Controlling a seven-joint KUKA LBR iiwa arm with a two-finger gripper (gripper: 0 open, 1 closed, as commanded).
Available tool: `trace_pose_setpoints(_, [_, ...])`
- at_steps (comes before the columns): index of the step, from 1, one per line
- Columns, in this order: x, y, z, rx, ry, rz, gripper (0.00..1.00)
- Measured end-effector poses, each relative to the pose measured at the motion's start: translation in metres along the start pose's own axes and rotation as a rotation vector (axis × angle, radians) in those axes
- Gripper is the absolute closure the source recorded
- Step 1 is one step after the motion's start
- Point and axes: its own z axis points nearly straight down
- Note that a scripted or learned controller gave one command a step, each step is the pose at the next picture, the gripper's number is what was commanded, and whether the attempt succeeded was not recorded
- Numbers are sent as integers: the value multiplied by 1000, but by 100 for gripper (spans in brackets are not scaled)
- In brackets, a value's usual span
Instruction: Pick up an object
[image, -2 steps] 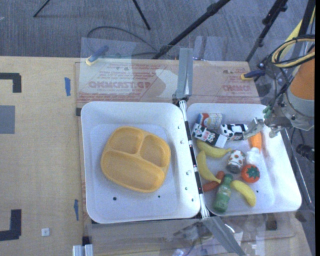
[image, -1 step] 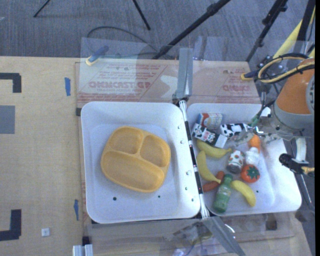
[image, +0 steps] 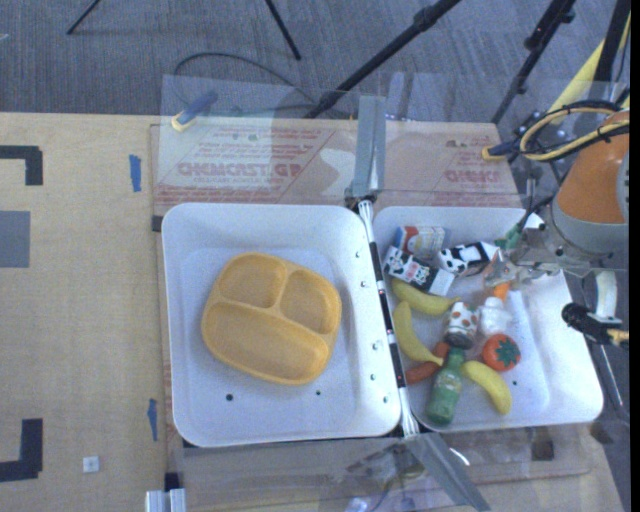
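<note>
The right bin (image: 570, 385) holds several small items: three yellow bananas (image: 420, 299) (image: 411, 336) (image: 493, 386), a green bottle (image: 445, 388), a red tomato (image: 500, 352), a small white bottle (image: 493, 316), a brown-and-white jar (image: 460, 323), a cow-patterned toy (image: 465, 258) and a black-and-white carton (image: 405, 270). My gripper (image: 513, 267) reaches in from the right and hangs over the bin's upper right part, just right of the cow-patterned toy and above the white bottle. Nothing is visibly held in it.
The left bin (image: 190, 240) carries a yellow divided plate (image: 271, 317). A metal divider (image: 383, 300) separates the bins. The grey arm with its orange band (image: 592, 185) and cables (image: 545, 135) covers the right bin's far right corner. Tripod legs stand behind the bench.
</note>
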Motion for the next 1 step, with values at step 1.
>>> trace_pose_setpoints(1, [54, 53, -85, 24, 0, -130, 100])
